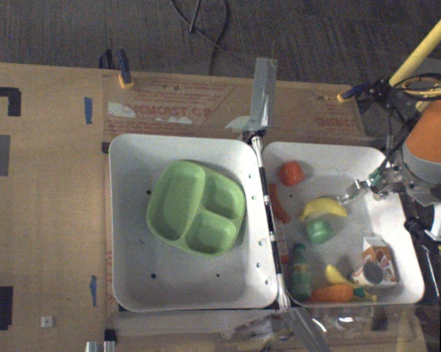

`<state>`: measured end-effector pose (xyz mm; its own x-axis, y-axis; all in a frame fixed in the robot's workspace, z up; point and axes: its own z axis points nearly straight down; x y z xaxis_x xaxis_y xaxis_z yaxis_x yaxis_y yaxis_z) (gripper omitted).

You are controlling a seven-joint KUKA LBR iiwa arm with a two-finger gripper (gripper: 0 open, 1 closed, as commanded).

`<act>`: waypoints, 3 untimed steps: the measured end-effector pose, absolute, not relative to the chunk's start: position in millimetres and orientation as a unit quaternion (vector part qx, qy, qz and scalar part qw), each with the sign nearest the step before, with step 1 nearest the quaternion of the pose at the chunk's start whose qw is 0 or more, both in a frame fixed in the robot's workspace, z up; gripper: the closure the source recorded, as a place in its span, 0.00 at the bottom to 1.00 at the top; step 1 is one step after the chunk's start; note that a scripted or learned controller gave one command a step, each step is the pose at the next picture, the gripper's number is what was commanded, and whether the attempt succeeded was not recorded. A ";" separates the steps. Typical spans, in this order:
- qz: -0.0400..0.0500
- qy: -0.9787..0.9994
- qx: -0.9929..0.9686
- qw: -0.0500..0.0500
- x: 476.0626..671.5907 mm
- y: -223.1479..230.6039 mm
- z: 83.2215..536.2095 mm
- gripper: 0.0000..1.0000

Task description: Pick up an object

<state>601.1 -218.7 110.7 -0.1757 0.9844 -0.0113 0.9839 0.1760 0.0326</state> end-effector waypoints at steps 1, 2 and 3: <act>0.001 0.846 0.534 0.004 596.3 -157.0 88.8 0.00; 0.000 0.842 0.540 0.003 566.8 -194.0 140.2 0.00; 0.001 0.818 0.576 0.003 648.6 -136.3 233.7 0.00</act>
